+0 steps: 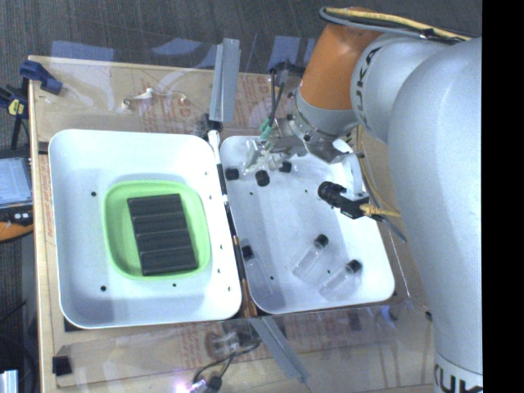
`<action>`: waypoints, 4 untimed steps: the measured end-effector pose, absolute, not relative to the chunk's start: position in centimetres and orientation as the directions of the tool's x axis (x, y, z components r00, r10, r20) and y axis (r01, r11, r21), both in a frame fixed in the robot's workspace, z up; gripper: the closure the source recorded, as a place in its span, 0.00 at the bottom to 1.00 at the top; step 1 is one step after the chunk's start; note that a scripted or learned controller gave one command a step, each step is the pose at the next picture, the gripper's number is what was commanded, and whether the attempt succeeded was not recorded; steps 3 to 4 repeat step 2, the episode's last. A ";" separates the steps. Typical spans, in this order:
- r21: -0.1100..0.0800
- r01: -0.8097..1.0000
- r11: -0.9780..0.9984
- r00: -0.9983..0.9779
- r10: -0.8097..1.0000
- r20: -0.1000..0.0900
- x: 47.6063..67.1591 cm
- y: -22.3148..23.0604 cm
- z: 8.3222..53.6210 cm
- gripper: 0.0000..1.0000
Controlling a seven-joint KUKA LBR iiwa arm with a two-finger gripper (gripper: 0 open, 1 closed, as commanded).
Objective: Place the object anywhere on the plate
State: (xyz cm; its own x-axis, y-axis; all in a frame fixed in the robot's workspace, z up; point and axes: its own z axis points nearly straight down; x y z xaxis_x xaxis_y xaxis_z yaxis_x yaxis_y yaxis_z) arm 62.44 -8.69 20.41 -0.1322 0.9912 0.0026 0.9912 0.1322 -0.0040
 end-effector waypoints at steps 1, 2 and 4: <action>-0.006 0.982 0.190 -0.190 0.982 0.001 58.9 -1.0 19.0 1.00; -0.006 0.982 0.189 -0.189 0.982 0.001 58.9 -1.0 19.1 0.00; -0.006 0.982 0.189 -0.189 0.982 0.001 58.9 -1.0 19.1 0.00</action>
